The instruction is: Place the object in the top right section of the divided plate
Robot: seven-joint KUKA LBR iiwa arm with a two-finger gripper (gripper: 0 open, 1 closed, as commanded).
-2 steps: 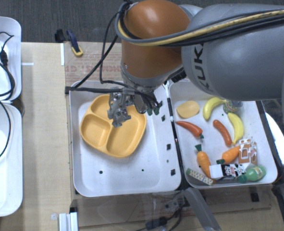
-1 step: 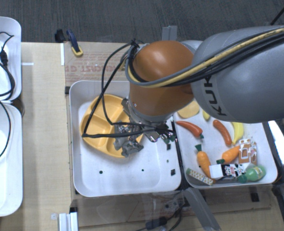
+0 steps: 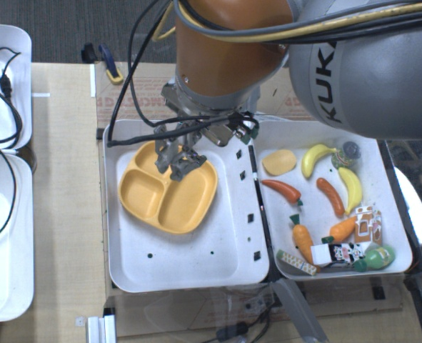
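Object: none visible between the fingers, cannot tell which item is meant | yellow divided plastic plate (image 3: 169, 194) lies in left white bin (image 3: 196, 263), sections bare | two-finger gripper (image 3: 177, 159) hovers at plate's upper rim, probably lining up a drop; finger spread: cannot tell | toy food sits in right white bin (image 3: 403, 241).

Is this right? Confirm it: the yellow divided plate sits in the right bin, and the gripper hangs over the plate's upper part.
Not quite. The camera view shows the yellow divided plate in the left bin, not the right bin, which holds the toy food. The rest stands: the gripper hangs over the plate's upper part.
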